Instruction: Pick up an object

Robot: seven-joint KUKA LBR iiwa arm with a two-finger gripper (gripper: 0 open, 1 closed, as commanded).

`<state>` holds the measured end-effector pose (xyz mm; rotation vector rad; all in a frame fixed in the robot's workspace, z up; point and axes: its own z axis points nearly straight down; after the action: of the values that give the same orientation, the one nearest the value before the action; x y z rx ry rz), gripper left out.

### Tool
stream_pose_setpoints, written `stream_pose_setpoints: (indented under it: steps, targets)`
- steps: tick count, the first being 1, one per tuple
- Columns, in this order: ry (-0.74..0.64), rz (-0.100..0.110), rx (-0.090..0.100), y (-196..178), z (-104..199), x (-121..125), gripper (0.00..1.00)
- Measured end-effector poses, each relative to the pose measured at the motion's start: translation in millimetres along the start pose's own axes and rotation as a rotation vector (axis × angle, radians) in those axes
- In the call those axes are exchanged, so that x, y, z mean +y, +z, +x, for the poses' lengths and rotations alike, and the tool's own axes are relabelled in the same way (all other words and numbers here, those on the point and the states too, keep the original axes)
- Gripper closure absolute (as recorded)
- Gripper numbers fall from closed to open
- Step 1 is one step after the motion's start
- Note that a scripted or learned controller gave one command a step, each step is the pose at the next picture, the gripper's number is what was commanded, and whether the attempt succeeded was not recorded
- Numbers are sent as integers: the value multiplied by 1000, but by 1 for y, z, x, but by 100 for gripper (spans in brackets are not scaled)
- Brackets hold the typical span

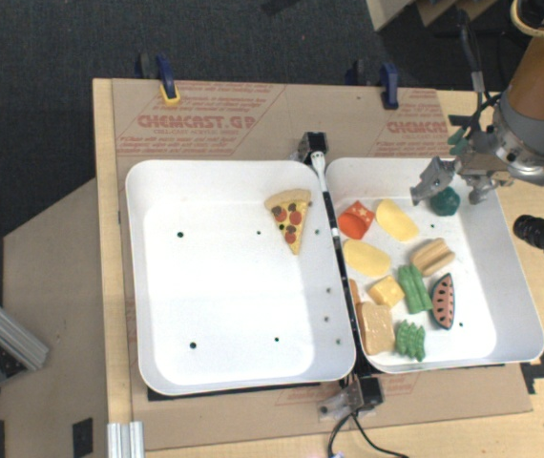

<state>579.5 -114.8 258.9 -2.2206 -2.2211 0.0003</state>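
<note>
Gripper (450,185) hovering over the right bin's (511,284) far end w/ fingers spread apart, straddling a small teal object (444,201) just below; grasp not confirmed. For a clean pick: centre over the teal piece, descend straight, close fully before lifting. Yellow piece (396,220) lying near, down-left; avoid nudging.
</note>
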Motion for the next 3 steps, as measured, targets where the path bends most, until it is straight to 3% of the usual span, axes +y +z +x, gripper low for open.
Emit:
stream_pose_setpoints:
  steps: [1, 2, 3]
  targets:
    - [-4, 1, 1, 77, 55, 43, 0]
    - [2, 3, 0, 168, 15, 25, 0]
    - [-1, -4, -2, 174, 12, 47, 0]
